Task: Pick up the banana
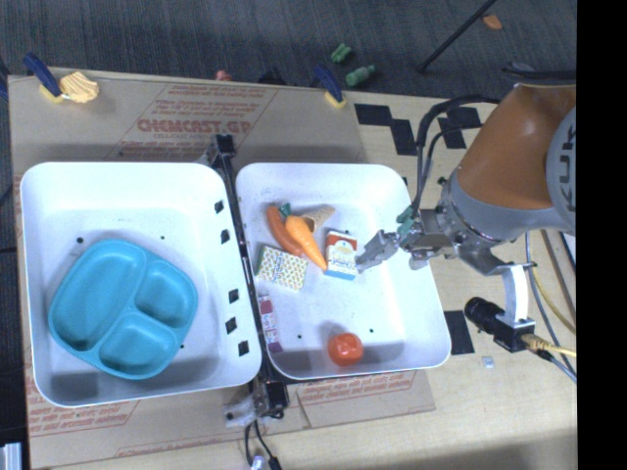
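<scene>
Metal gripper (375, 252) state cannot be told; small printed carton (340, 254) sits just left, tapered orange carrot (297, 235) beyond.

Blue tray (122, 306) in left bin (39, 189) — carrot (297, 236), tomato (344, 349), small cartons right

Even, bright overhead light; white bins (323, 179) slightly washed out. Soft shadows under the blue tray (122, 306). Mild overall softness, grainy dark floor (196, 18), no strong glare.
</scene>
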Available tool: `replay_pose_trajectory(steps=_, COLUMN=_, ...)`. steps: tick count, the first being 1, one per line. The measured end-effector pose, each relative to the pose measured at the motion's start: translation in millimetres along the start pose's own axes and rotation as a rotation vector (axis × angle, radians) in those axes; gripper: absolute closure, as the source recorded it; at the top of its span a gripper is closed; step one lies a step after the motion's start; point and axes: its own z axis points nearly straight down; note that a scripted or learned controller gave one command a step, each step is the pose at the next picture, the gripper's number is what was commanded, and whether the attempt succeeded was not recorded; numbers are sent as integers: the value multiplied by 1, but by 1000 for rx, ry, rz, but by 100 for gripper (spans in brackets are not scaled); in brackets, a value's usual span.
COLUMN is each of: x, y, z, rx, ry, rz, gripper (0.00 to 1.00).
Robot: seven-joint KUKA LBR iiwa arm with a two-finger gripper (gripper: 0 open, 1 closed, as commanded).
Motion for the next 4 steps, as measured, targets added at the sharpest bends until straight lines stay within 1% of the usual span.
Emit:
replay_pose_trajectory(steps=1, x=65, y=170, z=12, rx=-1, ry=-1, rz=3, gripper=0)
replay_pose_trajectory(steps=2, x=-31, y=165, z=17, rx=-3, ry=-4, rz=-158, gripper=0)
replay_pose_trajectory(steps=3, x=-65, y=85, z=23, rx=0, ry=-2, rz=-40, gripper=0)
replay_pose_trajectory(steps=4, x=44, y=98, z=146, rx=5, ry=2, rz=-59, gripper=0)
